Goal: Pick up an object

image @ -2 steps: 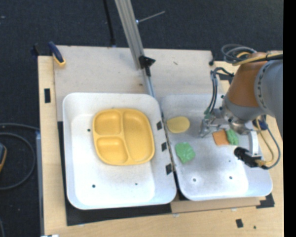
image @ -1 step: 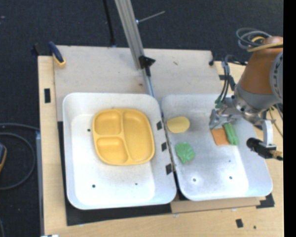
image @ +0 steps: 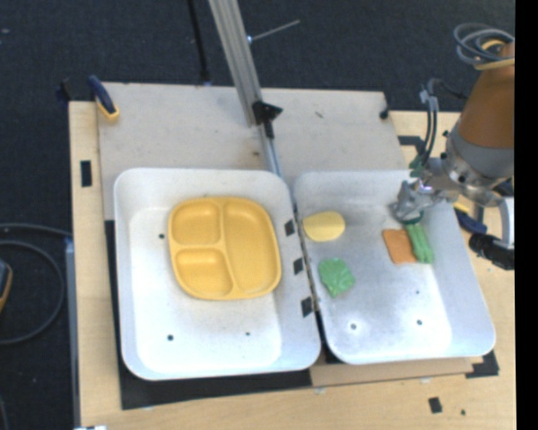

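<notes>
A wooden table (image: 359,106) is seen carrying two white bins side by side. A metal pole (image: 238,52) is slanted down toward their join. A blue-and-yellow clamp (image: 103,97) is fixed at the far left corner, and black cables (image: 27,267) are coiled left.

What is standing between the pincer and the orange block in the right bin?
Nothing visible. The pincer hangs over the right bin, just above the orange block and the dark green piece lying beside it. The yellow lump and the light green lump lie apart, nearer the divider.
</notes>
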### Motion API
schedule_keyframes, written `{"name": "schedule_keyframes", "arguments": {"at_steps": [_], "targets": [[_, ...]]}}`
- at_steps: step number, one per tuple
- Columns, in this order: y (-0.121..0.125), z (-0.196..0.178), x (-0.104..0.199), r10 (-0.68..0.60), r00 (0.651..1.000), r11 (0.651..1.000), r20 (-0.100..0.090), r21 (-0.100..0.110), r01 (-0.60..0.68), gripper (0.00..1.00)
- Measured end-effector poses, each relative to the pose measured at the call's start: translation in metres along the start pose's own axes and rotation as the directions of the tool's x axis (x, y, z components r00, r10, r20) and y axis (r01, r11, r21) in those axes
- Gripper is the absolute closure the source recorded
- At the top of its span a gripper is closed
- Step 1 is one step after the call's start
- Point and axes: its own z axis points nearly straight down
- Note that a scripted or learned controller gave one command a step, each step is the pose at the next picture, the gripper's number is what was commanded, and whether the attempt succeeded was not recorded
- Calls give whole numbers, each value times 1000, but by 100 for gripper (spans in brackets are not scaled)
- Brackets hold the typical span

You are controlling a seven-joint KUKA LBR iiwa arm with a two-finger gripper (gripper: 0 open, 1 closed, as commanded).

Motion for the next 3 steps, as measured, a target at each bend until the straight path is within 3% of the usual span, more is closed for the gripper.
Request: {"name": "schedule_keyframes", "arguments": {"at_steps": [1, 3], "targets": [[1, -23, -2, -5, 1000, 1000, -2, 3, 5, 100], [3, -17, 96, -11, 1000, 1000, -4, 6, 11, 100]]}}
